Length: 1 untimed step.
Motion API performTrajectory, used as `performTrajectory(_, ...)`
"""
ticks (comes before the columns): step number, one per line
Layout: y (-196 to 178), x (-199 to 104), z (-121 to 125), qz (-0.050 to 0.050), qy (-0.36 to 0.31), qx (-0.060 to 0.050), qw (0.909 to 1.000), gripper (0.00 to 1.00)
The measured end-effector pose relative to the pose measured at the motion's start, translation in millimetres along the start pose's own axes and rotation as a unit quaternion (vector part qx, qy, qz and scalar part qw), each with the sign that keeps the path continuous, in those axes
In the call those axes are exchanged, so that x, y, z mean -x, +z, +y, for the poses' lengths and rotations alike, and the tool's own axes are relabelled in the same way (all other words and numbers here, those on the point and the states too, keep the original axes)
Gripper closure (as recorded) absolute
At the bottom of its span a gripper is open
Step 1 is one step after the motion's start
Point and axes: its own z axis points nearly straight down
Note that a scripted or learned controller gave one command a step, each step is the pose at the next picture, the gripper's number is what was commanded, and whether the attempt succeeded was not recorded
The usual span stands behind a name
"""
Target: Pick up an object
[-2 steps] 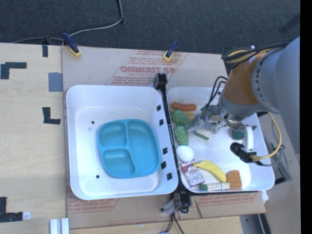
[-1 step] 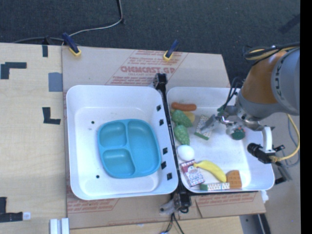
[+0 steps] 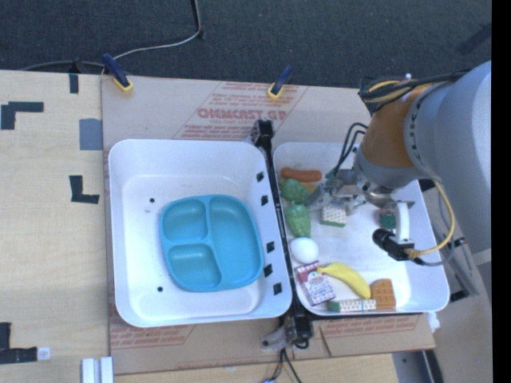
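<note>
A light wooden bench marked with strips of dark tape carries a sheet of printed brown cardboard, held at its far edge by two yellow-and-blue clamps; beyond the bench lies dark carpet crossed by a thin pale cable. On the cardboard sit two shallow white plastic bins with rounded corners, joined by a black divider. The left bin holds a glossy blue plate moulded into three compartments. The right bin holds a scatter of toy food: an orange sausage-shaped piece at the far-left corner, green leafy pieces just below it, a white egg, a yellow banana near the front, a red-and-white printed packet touching the banana's left end, a waffle-textured orange block at its right, and a flat strip along the front wall. The grey arm with its orange band reaches in from the right, its gripper low over the middle of the right bin. A small white-and-green box lies just beneath and in front of the gripper; contact between them cannot be made out, nor whether the gripper is spread or closed. A black fitting with yellow cable hangs beside the wrist.
</note>
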Motion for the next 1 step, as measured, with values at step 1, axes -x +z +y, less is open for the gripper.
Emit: performTrajectory(1, -9.7, 0.3, 0.1, 0.0, 0.0, 0.0, 1.0, 1.0)
